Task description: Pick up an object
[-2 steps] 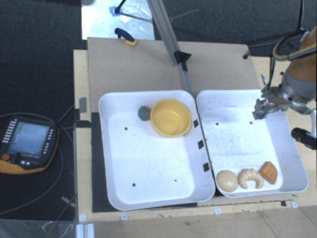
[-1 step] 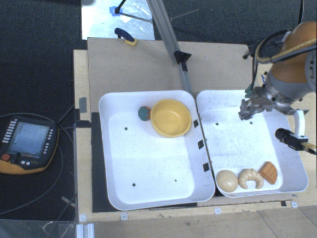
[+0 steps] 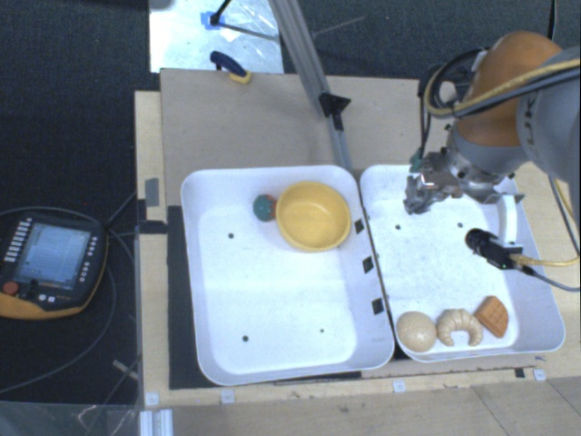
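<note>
Inside, the left bin (image 3: 272, 334) holds a yellow bowl (image 3: 313, 216) with a small green ball (image 3: 263, 207) touching its left side, while the right bin (image 3: 445, 262) has a bun (image 3: 417, 331), a croissant (image 3: 460, 325) and a waffle (image 3: 493, 315) in a row along its near edge. Above the right bin's far end hangs the gripper (image 3: 418, 193), well apart from those three, and how wide it stands I cannot tell; a pendant (image 3: 50, 262) lies on the floor at left.

Right bin, near edge, in a row: round bun (image 3: 417, 331), croissant (image 3: 460, 325), orange waffle-like biscuit (image 3: 493, 315), tilted.
</note>
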`<state>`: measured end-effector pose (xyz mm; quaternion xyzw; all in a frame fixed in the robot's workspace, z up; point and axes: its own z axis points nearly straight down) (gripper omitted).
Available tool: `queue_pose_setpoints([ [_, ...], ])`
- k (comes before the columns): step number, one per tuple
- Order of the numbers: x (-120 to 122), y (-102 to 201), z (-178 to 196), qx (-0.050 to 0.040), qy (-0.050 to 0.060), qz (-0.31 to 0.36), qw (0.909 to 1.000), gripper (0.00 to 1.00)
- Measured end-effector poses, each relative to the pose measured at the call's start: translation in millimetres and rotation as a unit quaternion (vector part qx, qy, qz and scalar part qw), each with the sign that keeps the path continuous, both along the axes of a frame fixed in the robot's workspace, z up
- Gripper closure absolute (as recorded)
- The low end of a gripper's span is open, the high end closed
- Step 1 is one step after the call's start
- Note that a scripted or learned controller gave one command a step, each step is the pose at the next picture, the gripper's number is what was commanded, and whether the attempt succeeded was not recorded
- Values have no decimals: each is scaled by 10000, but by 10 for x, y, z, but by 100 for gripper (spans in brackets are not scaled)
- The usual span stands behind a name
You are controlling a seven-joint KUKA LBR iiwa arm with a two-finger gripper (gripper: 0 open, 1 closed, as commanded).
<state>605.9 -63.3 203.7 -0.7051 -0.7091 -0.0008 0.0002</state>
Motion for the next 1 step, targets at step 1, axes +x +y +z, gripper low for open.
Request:
queue_pose_setpoints([
  [1, 20, 599, 19, 1, 1, 0, 10000, 100],
])
